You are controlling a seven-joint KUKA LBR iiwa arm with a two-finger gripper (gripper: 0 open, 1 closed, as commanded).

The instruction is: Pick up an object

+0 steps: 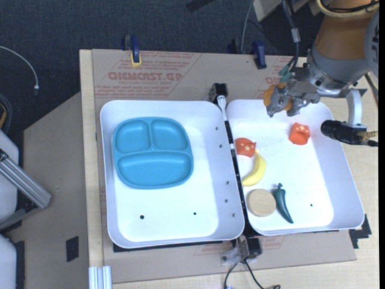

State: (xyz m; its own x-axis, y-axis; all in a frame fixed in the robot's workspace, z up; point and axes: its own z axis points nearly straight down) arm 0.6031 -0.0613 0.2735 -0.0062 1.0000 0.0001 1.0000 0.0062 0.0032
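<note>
My gripper (280, 105) hangs over the far edge of the right bin (328, 179). An orange object (295, 105) shows between and beside its fingers, and the fingers look shut on it. In the right bin lie a red-orange piece (299, 133), a red strawberry-like piece (244, 146), a yellow banana (256, 170), a tan round disc (261, 202) and a dark green pepper (282, 204). The banana touches the strawberry piece, and the pepper lies against the disc.
The left bin (171, 227) holds a blue divided plate (153, 152) in its far left part. A black hinge strip (230, 152) runs between the two bins. Blue clamps (259, 54) grip the board's far edge.
</note>
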